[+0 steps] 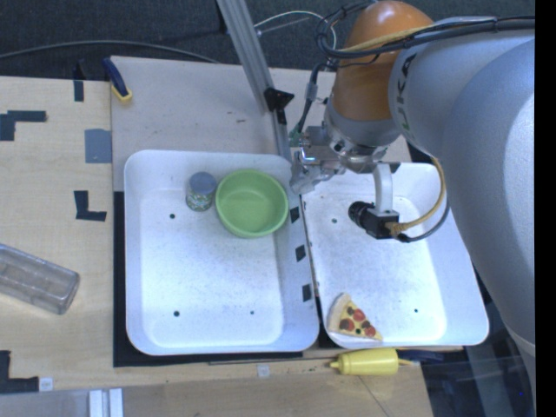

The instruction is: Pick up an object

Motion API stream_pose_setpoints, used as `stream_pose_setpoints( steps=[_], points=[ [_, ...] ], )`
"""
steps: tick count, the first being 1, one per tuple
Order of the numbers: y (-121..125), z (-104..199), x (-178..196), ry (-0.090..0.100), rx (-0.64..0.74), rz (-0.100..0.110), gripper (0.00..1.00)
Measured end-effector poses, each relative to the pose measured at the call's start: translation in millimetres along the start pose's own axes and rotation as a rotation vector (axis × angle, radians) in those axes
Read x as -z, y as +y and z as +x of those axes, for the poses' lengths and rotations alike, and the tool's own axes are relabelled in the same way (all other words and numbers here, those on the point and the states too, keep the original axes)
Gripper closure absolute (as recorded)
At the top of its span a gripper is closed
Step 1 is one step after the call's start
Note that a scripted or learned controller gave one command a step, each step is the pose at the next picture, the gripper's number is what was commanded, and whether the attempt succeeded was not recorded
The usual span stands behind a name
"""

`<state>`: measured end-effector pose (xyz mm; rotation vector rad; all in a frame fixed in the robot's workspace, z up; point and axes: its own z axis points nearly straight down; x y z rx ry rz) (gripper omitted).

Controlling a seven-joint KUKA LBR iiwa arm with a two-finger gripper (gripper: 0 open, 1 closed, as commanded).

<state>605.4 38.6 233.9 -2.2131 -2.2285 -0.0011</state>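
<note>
A green bowl (252,202) stands upright at the back right of the left bin (156,320). A small grey-lidded jar (201,191) sits just to its left, touching or nearly touching it. A toy pizza slice (354,317) lies at the front left corner of the right bin (452,311). My gripper (302,174) hangs over the ridge between the two bins, just right of the bowl's rim. Nothing shows in its grasp. The grey arm with its orange band (382,50) covers the back of the right bin.
A yellow bottle (365,361) lies on the bench in front of the right bin. A clear plastic box (35,278) rests left of the bins. A slanted metal pole (248,50) rises behind the bowl. A black cable fitting (369,218) hangs over the right bin.
</note>
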Motion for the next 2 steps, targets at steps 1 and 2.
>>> stream_pose_setpoints(
  steps=[1,2],
  points=[
    [19.3,60.9,-1.3,0.0,0.001,0.0,1.0],
    [18.9,56.8,-1.1,-0.003,-0.004,0.001,0.0]
  ],
)
